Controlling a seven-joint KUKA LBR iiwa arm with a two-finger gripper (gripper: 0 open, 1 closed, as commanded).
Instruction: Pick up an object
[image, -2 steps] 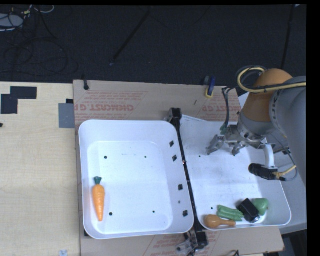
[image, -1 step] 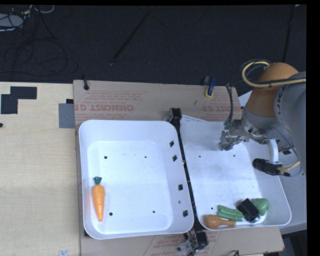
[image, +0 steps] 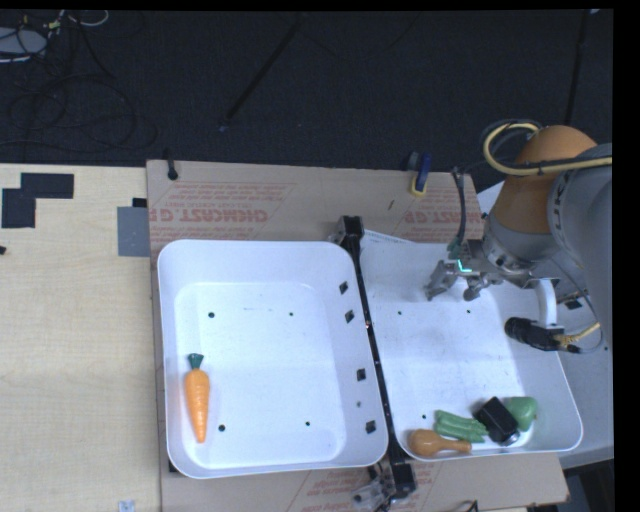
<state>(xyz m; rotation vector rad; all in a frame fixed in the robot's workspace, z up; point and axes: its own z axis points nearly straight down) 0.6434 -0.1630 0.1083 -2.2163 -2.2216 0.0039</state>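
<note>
While the grey two-finger gripper (image: 455, 285) is hanging over the far part of the right-hand shallow white bin (image: 430, 350), its fingers are standing spread apart with nothing between them. The likeliest targets are lying well apart from it at that bin's near edge, where a tan pear-shaped toy (image: 437, 443), a green pod-like toy (image: 460, 426) and a small black block (image: 496, 419) are crowding together, while an orange plastic carrot with a green top (image: 197, 398) is lying alone in the left-hand white bin (image: 260, 270). Doing this well is probably calling for settling on one piece, coming down squarely over it and closing across its narrow side, since the cluster is leaving little room for the fingers.
</note>
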